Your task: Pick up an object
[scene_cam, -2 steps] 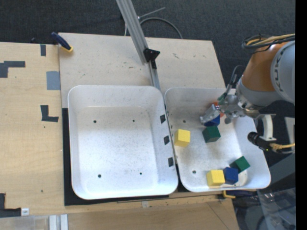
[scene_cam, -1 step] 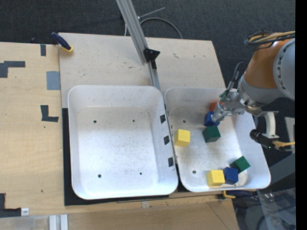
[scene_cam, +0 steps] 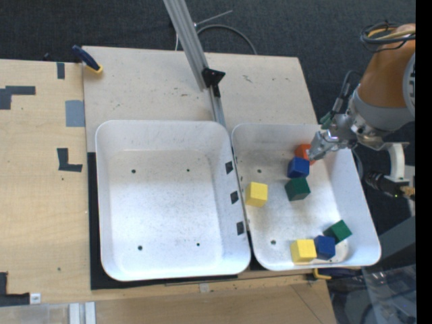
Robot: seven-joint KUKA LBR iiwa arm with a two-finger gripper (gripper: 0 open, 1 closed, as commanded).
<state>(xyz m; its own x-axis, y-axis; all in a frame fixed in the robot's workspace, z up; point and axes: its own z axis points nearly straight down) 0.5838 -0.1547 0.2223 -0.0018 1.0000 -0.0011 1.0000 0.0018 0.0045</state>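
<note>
The right bin (scene_cam: 270, 150) holds several small blocks. An orange piece (scene_cam: 303, 152) lies near its far right wall, with a blue cube (scene_cam: 298, 167) and a dark green cube (scene_cam: 297, 188) just in front of it. A yellow cube (scene_cam: 256, 194) sits nearer the bin's left wall. At the front right corner a yellow cube (scene_cam: 304, 250), a blue cube (scene_cam: 325, 246) and a green cube (scene_cam: 339, 231) are clustered. My gripper (scene_cam: 324, 144) hangs low over the bin's far right side, right beside the orange piece, which it partly hides.
The left bin (scene_cam: 162, 201) stands beside the right one. A slanted metal rail (scene_cam: 192, 39) crosses the bench behind the bins and ends at the divide between them. The grey and orange arm (scene_cam: 388, 79) reaches in from the right edge.
</note>
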